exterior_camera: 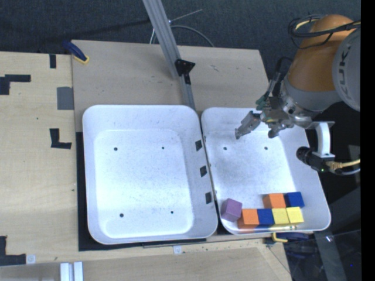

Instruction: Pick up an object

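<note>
Gripper: two fingers spread wide with nothing between them (258, 127), poised over the far half of the right bin (246, 163), tips angled downward.
Arm: grey body with an orange band (316, 45), entering from the right and leaning over the bin's far right corner.
Ground beneath gripper: bare white floor of the right bin; no block within the fingers' reach.
Candidate objects: a cluster of blocks well apart from the gripper, towards the camera, packed against the near wall of the same bin.
Purple block (232, 208): left end of the cluster, tilted, with free space on its left and far sides; judged the easiest pick.
Orange block (250, 216): just beside the purple one, touching a blue block (265, 216).
Yellow blocks (287, 216): front row, pressed to the near wall.
Back row: a second orange (273, 201) and a second blue (294, 199), touching each other.
Left bin (140, 168): to the gripper's left, not needed for this step.
Handling note: travel towards the near wall, keep the spread, straddle the purple block across its free faces, descend fully before closing.
Risk: tight packing leaves little finger room among the row blocks.
</note>
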### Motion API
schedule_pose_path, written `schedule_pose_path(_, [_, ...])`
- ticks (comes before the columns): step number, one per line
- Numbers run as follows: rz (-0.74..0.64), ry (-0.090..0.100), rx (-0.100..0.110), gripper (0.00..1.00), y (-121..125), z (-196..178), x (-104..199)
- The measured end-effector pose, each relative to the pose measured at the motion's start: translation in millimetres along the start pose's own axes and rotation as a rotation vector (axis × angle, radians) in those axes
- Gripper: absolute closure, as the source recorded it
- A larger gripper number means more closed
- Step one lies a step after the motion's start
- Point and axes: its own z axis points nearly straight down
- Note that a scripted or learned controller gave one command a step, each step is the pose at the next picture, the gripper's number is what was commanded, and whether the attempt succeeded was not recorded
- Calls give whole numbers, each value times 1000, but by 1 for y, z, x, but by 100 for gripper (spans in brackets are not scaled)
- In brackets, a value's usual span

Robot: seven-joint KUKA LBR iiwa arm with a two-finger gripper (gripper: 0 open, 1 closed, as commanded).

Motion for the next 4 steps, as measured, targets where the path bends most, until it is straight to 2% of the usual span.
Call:
schedule_pose_path(1, [0, -1, 5, 0, 12, 54, 4])
schedule_pose_path(2, [-3, 1, -3, 0, 22, 22, 38])
schedule_pose_path(3, [0, -1, 4, 0, 23, 52, 53])
schedule_pose_path(4, [0, 0, 2, 0, -7, 40, 68])
